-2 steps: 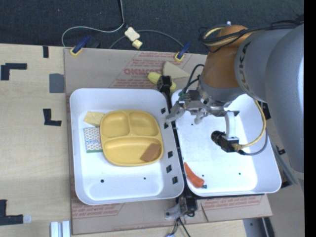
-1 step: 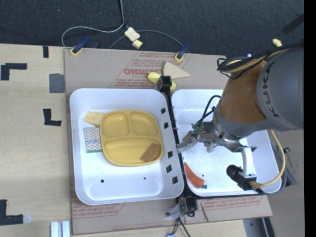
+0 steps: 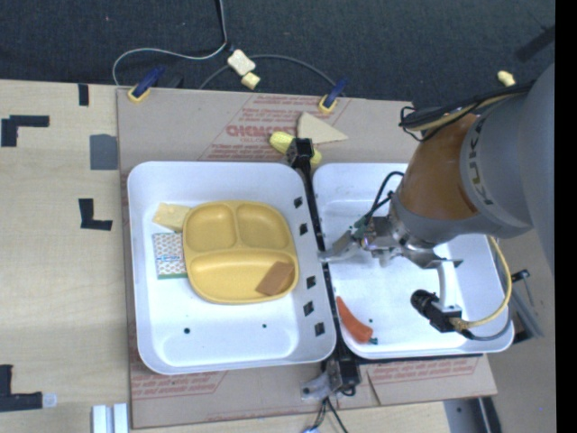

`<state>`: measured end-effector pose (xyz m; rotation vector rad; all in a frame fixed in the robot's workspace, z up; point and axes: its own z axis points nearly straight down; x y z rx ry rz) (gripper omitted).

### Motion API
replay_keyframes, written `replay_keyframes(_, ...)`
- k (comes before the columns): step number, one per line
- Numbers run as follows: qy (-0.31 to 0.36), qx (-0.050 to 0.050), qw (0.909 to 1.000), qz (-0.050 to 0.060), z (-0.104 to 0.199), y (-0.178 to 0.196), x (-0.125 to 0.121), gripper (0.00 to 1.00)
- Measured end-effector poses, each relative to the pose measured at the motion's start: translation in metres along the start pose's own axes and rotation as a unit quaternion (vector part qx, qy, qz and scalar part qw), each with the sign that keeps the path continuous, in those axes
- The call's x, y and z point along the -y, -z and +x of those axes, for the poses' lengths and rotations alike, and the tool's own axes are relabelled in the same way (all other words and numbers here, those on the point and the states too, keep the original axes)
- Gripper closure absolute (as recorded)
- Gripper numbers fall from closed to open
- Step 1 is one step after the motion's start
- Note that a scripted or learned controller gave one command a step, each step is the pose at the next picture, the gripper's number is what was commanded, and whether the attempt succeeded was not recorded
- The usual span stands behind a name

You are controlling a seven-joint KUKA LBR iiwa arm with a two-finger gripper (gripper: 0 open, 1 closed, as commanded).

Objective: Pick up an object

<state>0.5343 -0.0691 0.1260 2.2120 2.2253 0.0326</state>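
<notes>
My gripper [image 3: 347, 240] hangs over the left part of the right bin [image 3: 397, 332], close to the divider between the bins. Its fingers are too small and blurred to read. An orange carrot-like piece [image 3: 353, 321] lies at the front left of the right bin, well below the gripper and apart from it. In the left bin [image 3: 225, 341] sits a yellow divided plate [image 3: 239, 251] with a brown piece [image 3: 276, 279] in its front right section. A pale yellow wedge [image 3: 170, 215] and a checkered card [image 3: 168, 254] lie to the plate's left.
The grey arm with its orange band [image 3: 442, 179] covers the right bin's back and right side. A black cable and yellow hose [image 3: 451, 318] hang over the bin's front right. Clamps and a yellow object [image 3: 284, 140] sit behind the bins on cardboard.
</notes>
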Motion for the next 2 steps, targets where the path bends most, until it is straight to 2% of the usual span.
replay_keyframes(1,0.001,-0.003,1.0000,0.003,-0.002,-0.002,-0.006,0.00)
replay_keyframes(2,0.001,-0.005,1.0000,-0.001,-0.005,-0.007,-0.028,0.00)
